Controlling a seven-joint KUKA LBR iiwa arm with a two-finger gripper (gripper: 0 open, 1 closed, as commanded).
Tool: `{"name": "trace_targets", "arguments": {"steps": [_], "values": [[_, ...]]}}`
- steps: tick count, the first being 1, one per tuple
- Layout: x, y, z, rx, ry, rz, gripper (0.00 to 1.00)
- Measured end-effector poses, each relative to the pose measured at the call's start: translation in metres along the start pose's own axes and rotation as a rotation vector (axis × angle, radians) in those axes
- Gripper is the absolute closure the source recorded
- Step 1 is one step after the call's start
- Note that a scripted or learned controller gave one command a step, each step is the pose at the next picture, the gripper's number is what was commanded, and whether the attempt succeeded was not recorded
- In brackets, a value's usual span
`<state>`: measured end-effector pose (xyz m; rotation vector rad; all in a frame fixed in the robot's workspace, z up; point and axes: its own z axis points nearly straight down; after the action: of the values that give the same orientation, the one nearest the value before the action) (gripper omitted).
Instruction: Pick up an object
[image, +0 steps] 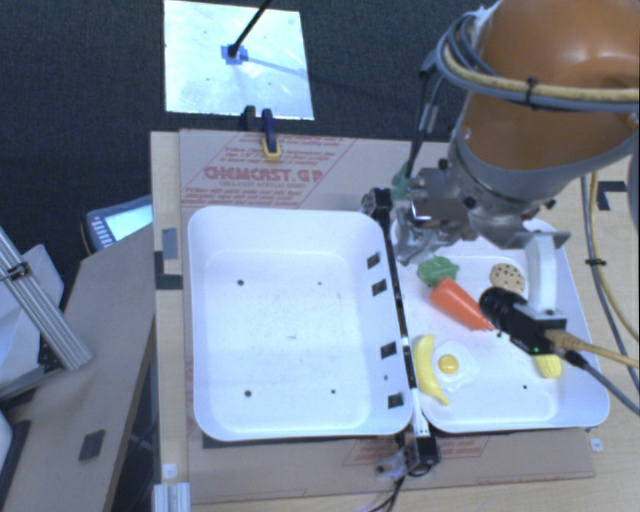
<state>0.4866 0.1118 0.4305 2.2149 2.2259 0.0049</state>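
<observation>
Dark, carpet-like flooring lies behind the pale wooden surface (168, 330), and a silvery square panel (238, 58) sits on it at the top of the frame. A cardboard sheet (270, 170) with red printing covers the surface, held at its far edge by a yellow and black clamp (268, 135).

Two shallow bins of smooth white plastic with rounded corners rest side by side on the cardboard. The left bin (290, 330) fills the middle of the frame and the right bin (510, 400) sits at centre right.

The arm (550, 70) comes in from the upper right, its glossy orange band bulking large. The metal hand (418, 243) hangs over the upper left corner of the right bin. I cannot tell how far open it is, and I see nothing held in it.

Just below the hand lies a toy carrot (458, 300). It is a smooth orange cone with a crinkled green top. Its long axis runs on a slant, with the leafy end toward the upper left, nearest the hand, and the tip toward the lower right.

To its right is a round tan cookie (507, 276) dotted with dark chips. Lower in that bin, a curved yellow banana (428, 368) lies nearly up and down along the left wall. A flat fried egg (452, 363), white with a round yellow yolk, lies just beside it.
</observation>
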Motion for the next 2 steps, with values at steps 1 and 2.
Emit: {"name": "trace_targets", "arguments": {"steps": [1, 2], "values": [[0.033, 0.0, -0.024, -0.001, 0.001, -0.002, 1.0], [0.077, 0.0, -0.088, -0.005, 0.004, -0.003, 1.0]]}}
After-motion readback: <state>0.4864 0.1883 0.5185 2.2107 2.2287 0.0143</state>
